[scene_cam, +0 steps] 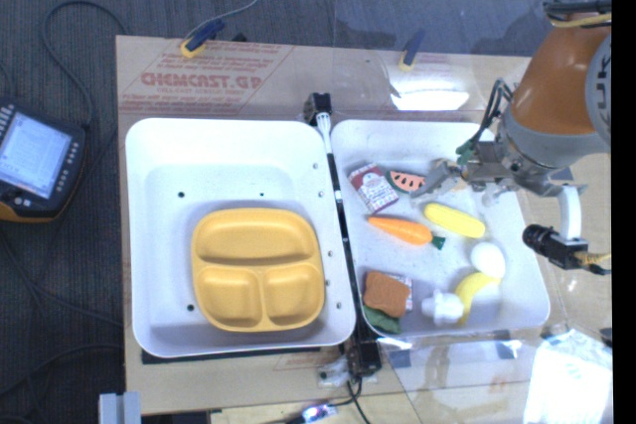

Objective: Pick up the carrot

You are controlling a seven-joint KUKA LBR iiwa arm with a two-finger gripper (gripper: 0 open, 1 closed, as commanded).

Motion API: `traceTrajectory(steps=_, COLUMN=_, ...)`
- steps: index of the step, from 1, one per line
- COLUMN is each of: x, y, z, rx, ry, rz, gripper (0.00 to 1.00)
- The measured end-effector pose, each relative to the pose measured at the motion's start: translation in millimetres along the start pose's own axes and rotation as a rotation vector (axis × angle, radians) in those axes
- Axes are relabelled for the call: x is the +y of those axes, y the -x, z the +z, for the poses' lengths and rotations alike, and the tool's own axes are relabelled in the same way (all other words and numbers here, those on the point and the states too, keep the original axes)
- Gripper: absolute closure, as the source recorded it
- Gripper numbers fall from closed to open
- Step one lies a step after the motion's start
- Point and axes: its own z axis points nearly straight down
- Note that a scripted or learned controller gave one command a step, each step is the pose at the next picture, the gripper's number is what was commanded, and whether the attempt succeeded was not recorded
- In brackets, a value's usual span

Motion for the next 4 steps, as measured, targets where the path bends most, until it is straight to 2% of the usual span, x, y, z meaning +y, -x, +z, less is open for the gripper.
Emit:
traceTrajectory(steps=1, x=-5.0, y=10.7, z=124.5, rx=-0.001, ry=0.014, rz=0.052, gripper=0.0)
traceTrajectory(steps=2, x=-4.2, y=13.1, z=113.7, rx=-0.007, ry=0.018, rz=0.053, gripper=1.0)
traceTrajectory(steps=3, x=-22.8, y=-28.1, z=121.1, rx=-0.013, ry=0.028, rz=0.1, gripper=1.0)
traceTrajectory(steps=4, x=-64.2, y=-110.7, z=29.5, rx=0.003, ry=0.003, rz=0.287, gripper=1.0)
